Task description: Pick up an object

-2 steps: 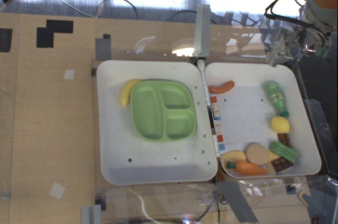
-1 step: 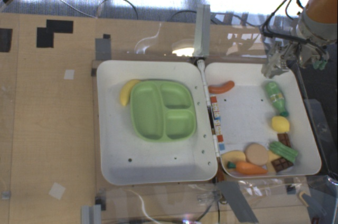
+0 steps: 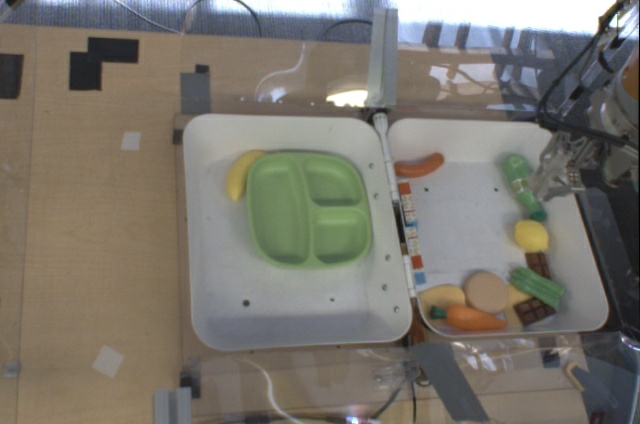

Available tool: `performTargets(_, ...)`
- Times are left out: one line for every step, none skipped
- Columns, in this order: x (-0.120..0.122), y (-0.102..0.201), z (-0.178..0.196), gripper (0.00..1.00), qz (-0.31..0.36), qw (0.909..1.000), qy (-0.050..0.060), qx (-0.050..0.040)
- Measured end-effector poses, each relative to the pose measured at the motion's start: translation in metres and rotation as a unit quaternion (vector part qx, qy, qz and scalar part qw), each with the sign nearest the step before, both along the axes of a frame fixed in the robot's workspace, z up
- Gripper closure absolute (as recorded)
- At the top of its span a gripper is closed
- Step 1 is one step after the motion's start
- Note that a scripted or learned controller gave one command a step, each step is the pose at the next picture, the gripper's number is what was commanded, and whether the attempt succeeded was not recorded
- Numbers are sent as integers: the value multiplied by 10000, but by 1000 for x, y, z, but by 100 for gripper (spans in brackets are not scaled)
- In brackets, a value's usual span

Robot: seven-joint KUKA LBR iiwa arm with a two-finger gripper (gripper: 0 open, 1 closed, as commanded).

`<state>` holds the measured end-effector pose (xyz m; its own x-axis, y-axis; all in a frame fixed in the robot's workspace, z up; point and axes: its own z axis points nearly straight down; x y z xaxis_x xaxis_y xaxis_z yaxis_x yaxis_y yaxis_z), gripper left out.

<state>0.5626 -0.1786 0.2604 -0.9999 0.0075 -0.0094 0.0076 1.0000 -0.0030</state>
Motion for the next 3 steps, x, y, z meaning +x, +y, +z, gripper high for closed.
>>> performTargets(10,57,-59,100,-103,9999,26,29)
performTargets(93,159,-28,100,251,9997,-22,36)
performTargets(108,80,-19,100,943,9955,-20,-3)
